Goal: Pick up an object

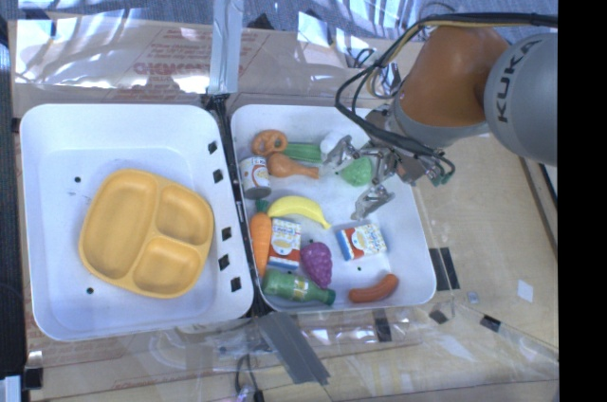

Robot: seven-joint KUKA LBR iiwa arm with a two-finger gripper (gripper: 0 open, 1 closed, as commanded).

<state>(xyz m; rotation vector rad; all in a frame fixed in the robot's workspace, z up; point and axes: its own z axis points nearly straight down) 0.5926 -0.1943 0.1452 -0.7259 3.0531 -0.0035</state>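
Observation:
My gripper (358, 174) hangs over the upper right part of the right bin (417, 244), its arm coming in from the right. Its two metal fingers stand apart, one at the upper left (340, 150) and one at the lower right (376, 199). A small green toy (357, 171) lies between them, and I cannot tell whether either finger touches it. Just left of the gripper are a brown drumstick (289, 167), a green cucumber (303, 151) and a small white piece (331, 142).
The right bin also holds an orange pretzel (268, 142), a can (253, 174), a banana (299, 209), a carrot (261, 242), a juice box (285, 239), purple grapes (318, 263), a green bottle (297, 288), a milk carton (362, 242) and a sausage (373, 288). A yellow divided plate (145, 231) lies in the left bin (47, 135).

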